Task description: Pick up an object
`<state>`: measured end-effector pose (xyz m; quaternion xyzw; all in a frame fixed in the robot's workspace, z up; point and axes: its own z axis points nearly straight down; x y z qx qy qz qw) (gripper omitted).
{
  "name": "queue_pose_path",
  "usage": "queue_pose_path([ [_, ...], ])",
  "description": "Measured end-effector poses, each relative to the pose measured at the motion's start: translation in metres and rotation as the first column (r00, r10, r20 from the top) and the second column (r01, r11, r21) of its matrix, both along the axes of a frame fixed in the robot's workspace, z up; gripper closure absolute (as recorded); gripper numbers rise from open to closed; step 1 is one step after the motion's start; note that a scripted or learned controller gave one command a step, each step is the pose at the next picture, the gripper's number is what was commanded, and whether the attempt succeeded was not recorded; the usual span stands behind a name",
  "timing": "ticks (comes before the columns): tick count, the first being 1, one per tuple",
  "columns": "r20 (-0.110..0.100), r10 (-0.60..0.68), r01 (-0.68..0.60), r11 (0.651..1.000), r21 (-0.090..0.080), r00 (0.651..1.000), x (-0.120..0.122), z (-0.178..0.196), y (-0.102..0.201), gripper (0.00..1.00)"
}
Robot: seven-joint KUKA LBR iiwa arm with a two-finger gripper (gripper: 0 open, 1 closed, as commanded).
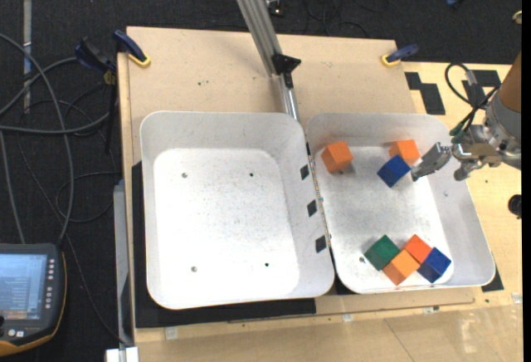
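Observation:
Several cubes lie in the right bin (465,211). An orange cube (337,157) sits near its far left side. A blue cube (393,171) leans against another orange cube (404,150) at the far right. At the near edge a green cube (382,252), two orange cubes (401,266) (417,250) and a blue cube (434,264) form a cluster. My gripper (445,164) hangs over the bin's right side, just right of the far blue cube. It is open, with nothing between its fingers.
The left bin (158,186) lies beside the right one. A metal pole (253,7) slants down from the top to the bins' shared far edge. Clamps (131,47) (400,55) hold the board's far corners. Cables trail on the left floor.

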<state>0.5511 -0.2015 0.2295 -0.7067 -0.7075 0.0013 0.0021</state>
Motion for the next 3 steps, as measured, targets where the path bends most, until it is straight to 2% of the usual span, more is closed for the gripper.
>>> queue_pose_path([
  [1, 0.005, 0.001, -0.001, 1.000, -0.001, 1.000, 0.001, 0.003, 0.000, 0.00],
  [2, 0.001, -0.002, 0.002, 1.000, -0.001, 1.000, 0.001, -0.041, 0.000, 0.00],
  [3, -0.001, -0.002, 0.002, 1.000, 0.000, 1.000, 0.001, -0.104, -0.004, 0.00],
])
